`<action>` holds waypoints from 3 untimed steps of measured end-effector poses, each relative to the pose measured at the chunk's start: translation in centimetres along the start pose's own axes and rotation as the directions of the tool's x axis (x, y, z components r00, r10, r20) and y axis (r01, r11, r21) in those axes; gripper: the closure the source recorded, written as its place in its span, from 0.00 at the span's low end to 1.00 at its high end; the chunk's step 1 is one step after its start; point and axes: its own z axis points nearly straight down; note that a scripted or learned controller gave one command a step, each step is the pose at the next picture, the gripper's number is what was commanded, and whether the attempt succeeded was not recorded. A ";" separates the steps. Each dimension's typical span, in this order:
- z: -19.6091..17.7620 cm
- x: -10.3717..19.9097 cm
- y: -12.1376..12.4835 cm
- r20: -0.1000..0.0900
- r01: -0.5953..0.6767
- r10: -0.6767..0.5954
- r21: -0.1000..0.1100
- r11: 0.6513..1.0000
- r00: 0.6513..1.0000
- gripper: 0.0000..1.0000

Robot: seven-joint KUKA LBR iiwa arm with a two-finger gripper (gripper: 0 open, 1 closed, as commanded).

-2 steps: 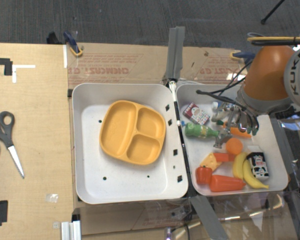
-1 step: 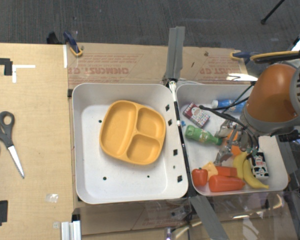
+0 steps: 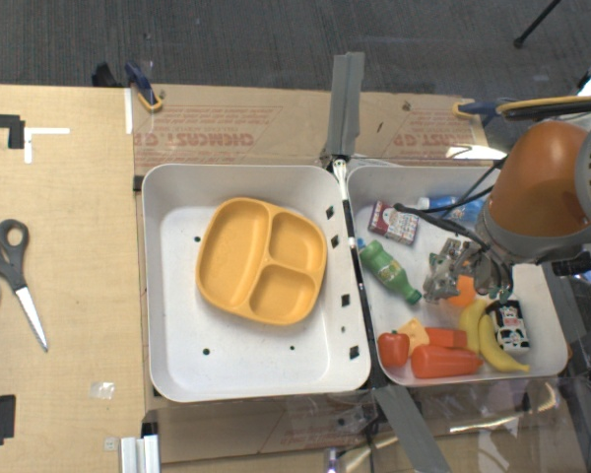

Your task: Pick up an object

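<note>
Hand (image 3: pixel 451 274) hovers just right of green bottle (image 3: pixel 390 272).

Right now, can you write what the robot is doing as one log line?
arm: over right bin | gripper: low among toys, beside green bottle | held: nothing seen | yellow plate: left bin

The arm reaches into the right bin (image 3: pixel 547 294), its gripper (image 3: pixel 445 276) low over an orange ball (image 3: pixel 460 292) beside a green bottle (image 3: pixel 390 272), a banana (image 3: pixel 494 347) and red peppers (image 3: pixel 426 355). A yellow divided plate (image 3: pixel 262 260) lies in the left bin (image 3: pixel 167 294). Scissors (image 3: pixel 16 274) rest on the surface (image 3: pixel 59 363).
</note>
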 end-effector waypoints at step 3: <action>-12.6 -0.1 3.9 -0.001 -0.220 0.220 0.001 0.975 0.975 1.00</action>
